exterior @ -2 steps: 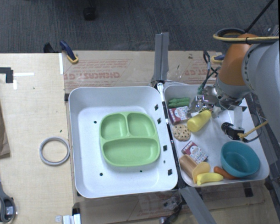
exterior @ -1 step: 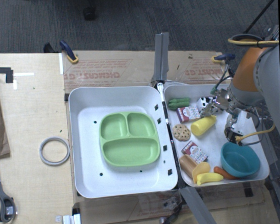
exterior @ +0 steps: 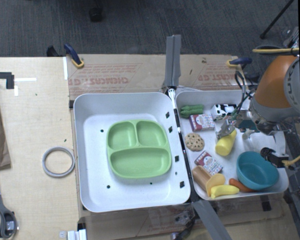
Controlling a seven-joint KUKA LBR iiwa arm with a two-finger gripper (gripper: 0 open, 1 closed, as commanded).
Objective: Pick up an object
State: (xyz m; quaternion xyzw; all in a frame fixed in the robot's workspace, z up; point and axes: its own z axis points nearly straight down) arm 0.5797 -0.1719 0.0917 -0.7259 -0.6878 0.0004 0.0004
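1. Yellow plastic, smooth and rounded: the yellow piece (exterior: 225, 145) directly under the gripper (exterior: 228, 129) is the likeliest target. It looks like toy food, perhaps a lemon or pear; the exact kind is hard to tell. It lies near the middle of the right bin (exterior: 277, 189).
2. Handling, as a guess: light, hollow, stiff enough not to crush. Glossy and curved, so it could squirt out of a pinch placed off-centre. Best hold is across its narrower width at the fattest part, fingers squarely opposed.
3. Looks: plain bright yellow, stubby, slightly tapered toward the upper end, which meets the metal of the gripper.
4. Gripper state: cannot tell. The metal parts sit right at the piece's upper end, but the slant view does not show whether anything is pinched, so no hold is claimed.
5. Crowding: cookie (exterior: 194, 141) to its left, a red-and-white carton (exterior: 201, 122) up-left, a second small carton (exterior: 208, 163) below-left, blue bowl (exterior: 257, 170) just to its lower right. The bowl is the nearest obstacle for a finger coming down on that side.
6. Elsewhere in the same bin: black-and-white cow toy (exterior: 223, 110) and green pea pod (exterior: 191, 110) at the far end, banana (exterior: 224, 190) and carrot (exterior: 239, 185) at the near end.
7. Left bin (exterior: 84, 144) holds a green divided plate (exterior: 138, 148), well apart from the action.
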